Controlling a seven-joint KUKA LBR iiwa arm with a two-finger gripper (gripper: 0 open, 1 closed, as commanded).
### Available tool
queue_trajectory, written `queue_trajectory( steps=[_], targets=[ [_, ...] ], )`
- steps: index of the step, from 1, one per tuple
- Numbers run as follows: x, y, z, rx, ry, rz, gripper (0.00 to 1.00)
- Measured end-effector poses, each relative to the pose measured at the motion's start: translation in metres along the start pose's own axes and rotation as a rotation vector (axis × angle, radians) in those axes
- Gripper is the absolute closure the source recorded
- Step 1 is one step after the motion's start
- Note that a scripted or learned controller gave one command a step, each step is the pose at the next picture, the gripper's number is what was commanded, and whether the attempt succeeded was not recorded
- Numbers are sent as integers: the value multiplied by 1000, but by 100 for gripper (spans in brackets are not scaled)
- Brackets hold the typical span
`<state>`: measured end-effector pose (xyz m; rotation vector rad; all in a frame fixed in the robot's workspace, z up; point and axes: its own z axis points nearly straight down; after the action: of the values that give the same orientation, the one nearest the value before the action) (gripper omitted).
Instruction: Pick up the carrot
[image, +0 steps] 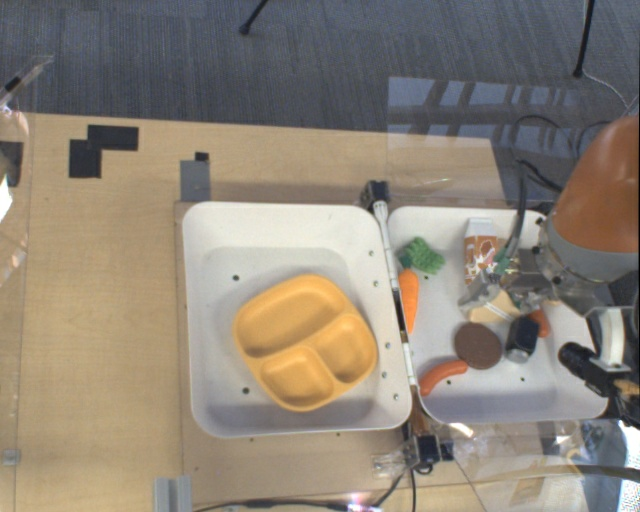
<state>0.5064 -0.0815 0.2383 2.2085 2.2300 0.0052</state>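
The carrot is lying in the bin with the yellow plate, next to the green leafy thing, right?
Not quite. The camera view shows the carrot in the other bin, the right one, by its left wall. It does lie next to the green leafy thing. The yellow plate sits alone in the left bin.

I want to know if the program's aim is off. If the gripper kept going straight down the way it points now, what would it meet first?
Probably the brown round disc, or the bin floor beside it. The gripper hangs right of the carrot; depth is unclear.
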Motion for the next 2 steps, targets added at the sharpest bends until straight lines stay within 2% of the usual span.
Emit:
queue_trajectory(
  steps=[1, 2],
  targets=[
    [50, 38, 55, 5, 2, 158, 0],
    [-21, 47, 147, -12, 0, 443, 0]
  ],
)
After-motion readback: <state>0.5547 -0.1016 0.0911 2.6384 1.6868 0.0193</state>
